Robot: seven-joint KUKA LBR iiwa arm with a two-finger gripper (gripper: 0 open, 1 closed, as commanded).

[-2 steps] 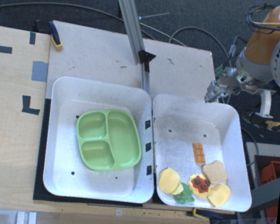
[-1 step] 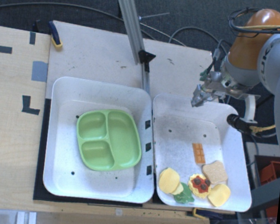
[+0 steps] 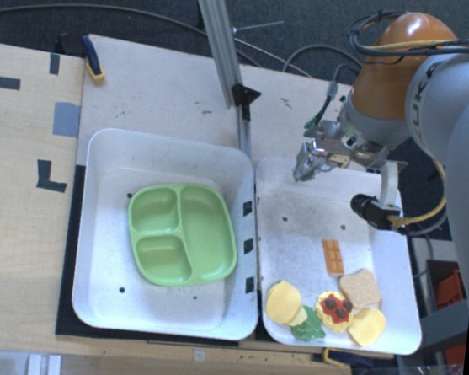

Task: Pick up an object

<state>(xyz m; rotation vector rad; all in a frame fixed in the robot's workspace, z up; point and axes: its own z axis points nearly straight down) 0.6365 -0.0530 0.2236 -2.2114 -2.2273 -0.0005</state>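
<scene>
My two-finger metal gripper (image 3: 307, 168) hangs at twelve o'clock over the right shallow white bin (image 3: 297, 232), grip unreadable to me, while the plastic toy food pieces (image 3: 330, 309) cluster at five o'clock, so I risk closing on nothing.

The arm comes in from the right, its gripper (image 3: 307, 168) hanging over the far edge of the right bin (image 3: 297, 232). Toy food sits bunched in that bin's near corner: a yellow piece (image 3: 283, 300), a green scrap (image 3: 309, 327), a small pizza (image 3: 334, 308), bread (image 3: 360, 287), an orange strip (image 3: 332, 256). The left bin (image 3: 104, 209) holds a green divided plate (image 3: 181, 234).
</scene>
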